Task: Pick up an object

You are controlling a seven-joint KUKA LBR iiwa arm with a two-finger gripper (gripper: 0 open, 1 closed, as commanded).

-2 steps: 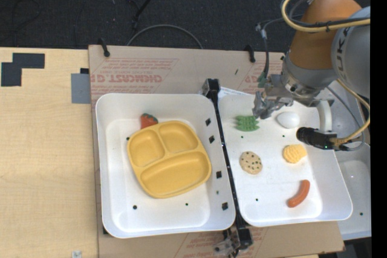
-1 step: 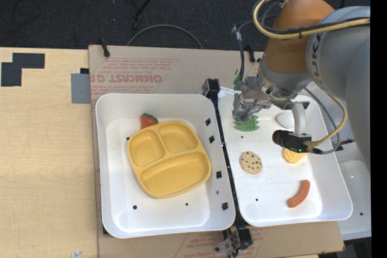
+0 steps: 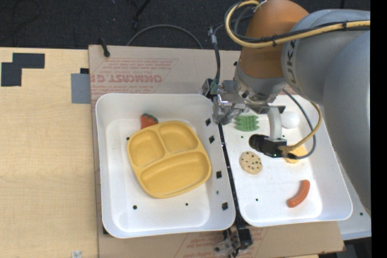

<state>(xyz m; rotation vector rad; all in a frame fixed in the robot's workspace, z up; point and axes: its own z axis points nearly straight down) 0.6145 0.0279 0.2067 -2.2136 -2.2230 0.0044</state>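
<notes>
From the fixed camera above the bench, the grey arm (image 3: 326, 57) comes in from the right and bends down so that the gripper (image 3: 228, 107) hangs at the far inner corner of the right bin (image 3: 272, 205), almost over the wall it shares with the left bin (image 3: 121, 205). The wrist and its fittings hide the tip, so I cannot tell whether it is apart or together, and nothing can be seen held in it.

The closest candidate is a green, ridged toy piece (image 3: 246, 123), perhaps a leaf of lettuce. It lies just beside the gripper, to its right in the picture and a little nearer the camera. It is small and roughly as wide as it is long, so no clear long axis shows.

Farther from the gripper in that direction, toward the camera, lies a round chocolate-chip cookie (image 3: 250, 162). A reddish sausage (image 3: 299, 193) lies well beyond that, its long axis running on a slant from near-left to far-right. A white rounded object (image 3: 291, 119) sits to the gripper's right, past the green piece.

On the gripper's other side, across the wall, are a yellow divided plate (image 3: 169, 157) and a small red and green toy (image 3: 148, 121) at the plate's far edge.

In my judgement the pick has not begun. The green piece needs the shortest move, a small shift right and toward the camera and then a descent.
</notes>
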